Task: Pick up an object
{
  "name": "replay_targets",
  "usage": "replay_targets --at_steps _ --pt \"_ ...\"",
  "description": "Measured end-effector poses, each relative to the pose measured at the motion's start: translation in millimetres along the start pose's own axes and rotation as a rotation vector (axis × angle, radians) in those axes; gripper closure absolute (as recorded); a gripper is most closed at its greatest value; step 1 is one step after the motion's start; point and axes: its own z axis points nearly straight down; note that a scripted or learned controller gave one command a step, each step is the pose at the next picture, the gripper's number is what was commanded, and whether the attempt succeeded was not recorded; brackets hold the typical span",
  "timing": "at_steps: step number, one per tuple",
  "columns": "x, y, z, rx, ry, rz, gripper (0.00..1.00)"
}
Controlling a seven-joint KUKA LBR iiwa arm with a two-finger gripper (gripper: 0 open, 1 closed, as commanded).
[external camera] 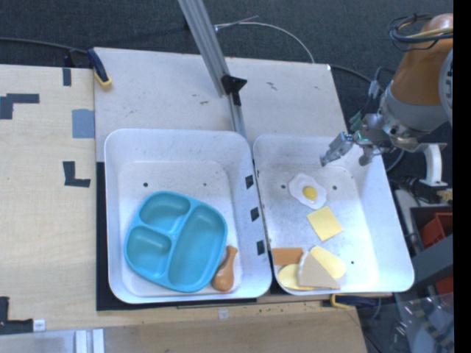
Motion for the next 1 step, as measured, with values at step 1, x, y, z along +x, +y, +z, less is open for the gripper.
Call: replay_targets --at_steps 1 --pt "5.0 -18.9 38.3 0.005 -0.001 0.001 0.0"
